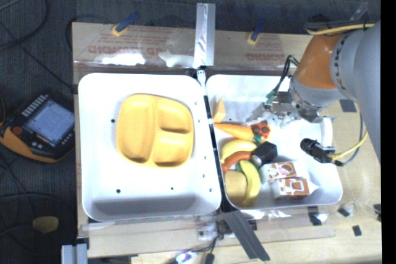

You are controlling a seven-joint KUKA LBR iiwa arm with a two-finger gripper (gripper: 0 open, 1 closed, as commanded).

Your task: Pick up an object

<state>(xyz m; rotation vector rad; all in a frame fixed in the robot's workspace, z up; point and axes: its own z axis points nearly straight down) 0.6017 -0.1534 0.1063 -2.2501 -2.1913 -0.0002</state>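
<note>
Far left, off the tabletop (83, 40): a handheld pendant with a screen (38, 127) on the dark carpet, cables around it.

Left bin (93, 195): one yellow divided plate (154, 129), lying flat near the middle, apart from the walls.

Right bin (331, 188): all the pickable stuff is clustered in its left and lower part. Against the left wall, an orange carrot (234, 130) lies roughly across, a pale wedge-shaped piece (218, 109) just above it. Below the carrot, a pile of yellow fruit, bananas (246, 179) and a rounder yellow piece touching (can't separate them cleanly). A small black block (266, 151) sits just right of the pile, and two small cartons (288, 179) with brown and white print lie side by side near the lower right.

Right: grey arm with orange band (315, 65) reaches over the right bin's upper area. The hand (278, 109) hangs low there, near the carrot's right end. Nothing visibly between its fingers; whether they're spread or pressed together, cannot tell.
</note>
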